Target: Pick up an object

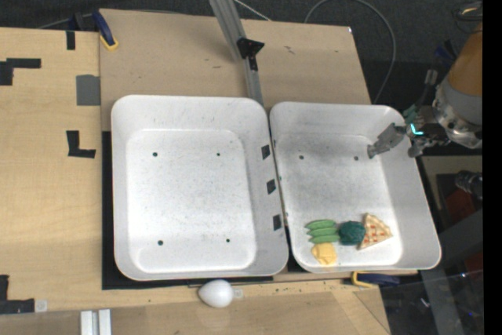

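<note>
In the right bin (314, 129), near its front edge, lie several small toy foods: a green pea pod (320, 228), a dark green broccoli (351, 231), a yellow piece (324, 252) and a pizza slice (376, 231). My gripper (396, 139) hovers over the right bin's far right corner, well behind these items. Nothing shows between its fingers.
The left bin (188, 114) stands beside the right one. A white egg-shaped object (216, 293) rests on the bench in front of the left bin. A grey pole (223, 0) slants down to the gap between the bins at the back.
</note>
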You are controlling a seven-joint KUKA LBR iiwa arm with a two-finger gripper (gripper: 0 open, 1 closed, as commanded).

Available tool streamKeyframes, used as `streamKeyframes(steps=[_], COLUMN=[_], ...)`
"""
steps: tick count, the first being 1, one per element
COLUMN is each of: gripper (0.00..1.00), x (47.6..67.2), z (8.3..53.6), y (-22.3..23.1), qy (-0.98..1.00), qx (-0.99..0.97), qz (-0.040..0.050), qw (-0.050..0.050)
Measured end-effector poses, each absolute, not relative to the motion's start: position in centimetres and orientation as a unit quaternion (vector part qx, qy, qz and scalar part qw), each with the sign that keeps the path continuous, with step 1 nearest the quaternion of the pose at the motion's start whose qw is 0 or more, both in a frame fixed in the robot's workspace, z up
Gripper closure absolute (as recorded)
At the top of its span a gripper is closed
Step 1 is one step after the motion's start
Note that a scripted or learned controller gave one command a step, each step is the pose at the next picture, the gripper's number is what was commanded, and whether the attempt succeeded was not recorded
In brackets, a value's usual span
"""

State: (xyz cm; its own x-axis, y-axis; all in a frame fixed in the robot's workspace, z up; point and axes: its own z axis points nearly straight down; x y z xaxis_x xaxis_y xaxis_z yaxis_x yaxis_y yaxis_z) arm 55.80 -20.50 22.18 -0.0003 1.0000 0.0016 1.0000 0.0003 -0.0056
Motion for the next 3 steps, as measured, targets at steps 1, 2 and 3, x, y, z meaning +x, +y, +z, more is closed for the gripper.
streamKeyframes(steps=[1,2,3], gripper=[0.00,0.00,0.00], x=[55.9,55.9,55.6], z=[22.4,18.1,11.6], y=[-20.5,-20.3,-19.9], qy=[-0.708,-0.708,-0.708], qx=[-0.706,-0.707,-0.707], qz=[0.0003,0.0020,0.0024], qw=[0.000,0.002,0.003])
